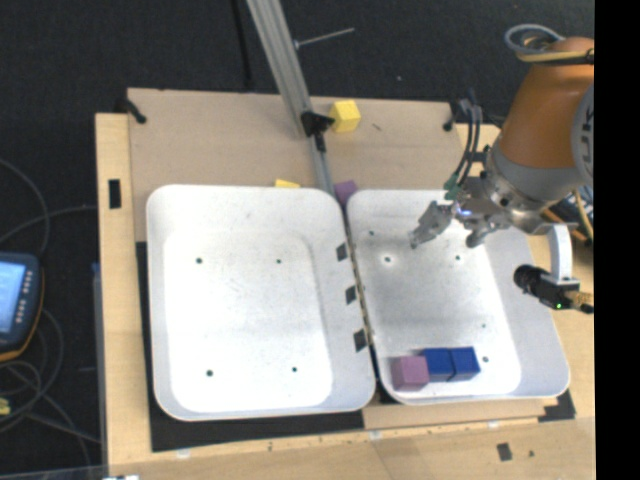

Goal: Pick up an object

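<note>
Objects for picking: blue block (449,363) and purple block (409,371), touching side by side at near edge of right bin; nothing lifted yet.
Bench (220,138): tan board, bearing both bins; small yellow block (346,116) at far edge beside foot of slanted metal rail (283,58).
Left bin (250,298): shallow, white, speckled floor.
Right bin (455,288): shallow, white; both candidate blocks lodged against near wall, far half bare beneath gripper.
Arm (545,118): grey with orange band, entering from right, wrist over far right part of right bin.
Gripper (452,226): fingers spread apart, nothing between them, hovering over far half of right bin, well apart from blocks.
Strays: small purple piece (345,191) and yellow sliver (287,183) outside bins at far rims.
Step in hand: approach, judged early; no contact with any object.
Next move calls for: travel toward near edge of right bin, descent over one block; likely difficulty from blocks touching each other and hugging wall, leaving little finger room.
</note>
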Motion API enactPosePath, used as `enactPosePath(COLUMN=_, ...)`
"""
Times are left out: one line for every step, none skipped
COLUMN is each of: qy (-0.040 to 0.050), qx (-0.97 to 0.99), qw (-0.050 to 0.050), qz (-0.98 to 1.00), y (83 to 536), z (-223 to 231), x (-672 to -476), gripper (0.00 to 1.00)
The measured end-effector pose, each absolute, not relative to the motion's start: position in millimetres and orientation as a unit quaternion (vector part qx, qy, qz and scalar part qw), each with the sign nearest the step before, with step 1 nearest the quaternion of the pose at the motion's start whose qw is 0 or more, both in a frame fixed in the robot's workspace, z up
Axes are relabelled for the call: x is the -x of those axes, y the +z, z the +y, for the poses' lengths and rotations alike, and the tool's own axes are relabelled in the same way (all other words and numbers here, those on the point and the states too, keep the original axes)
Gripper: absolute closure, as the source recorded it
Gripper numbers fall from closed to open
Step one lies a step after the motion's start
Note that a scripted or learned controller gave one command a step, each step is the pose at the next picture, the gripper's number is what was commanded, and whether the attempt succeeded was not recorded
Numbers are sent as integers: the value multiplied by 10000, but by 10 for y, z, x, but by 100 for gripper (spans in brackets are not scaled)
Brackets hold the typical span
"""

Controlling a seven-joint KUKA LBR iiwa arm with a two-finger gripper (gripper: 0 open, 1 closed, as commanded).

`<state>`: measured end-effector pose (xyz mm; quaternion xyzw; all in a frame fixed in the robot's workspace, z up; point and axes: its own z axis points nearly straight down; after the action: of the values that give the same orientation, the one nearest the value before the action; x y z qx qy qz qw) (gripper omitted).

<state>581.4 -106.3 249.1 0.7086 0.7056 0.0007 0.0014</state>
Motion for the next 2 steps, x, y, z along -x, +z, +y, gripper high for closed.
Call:
enactPosePath(qy=8, qx=-7092, qw=16, qz=7050, y=2491, z=-1064, x=-5815, gripper=0)
enactPosePath(qy=-28, qx=-7080, qw=-38, qz=7062, y=1194, z=-1086, x=-4928, gripper=0)
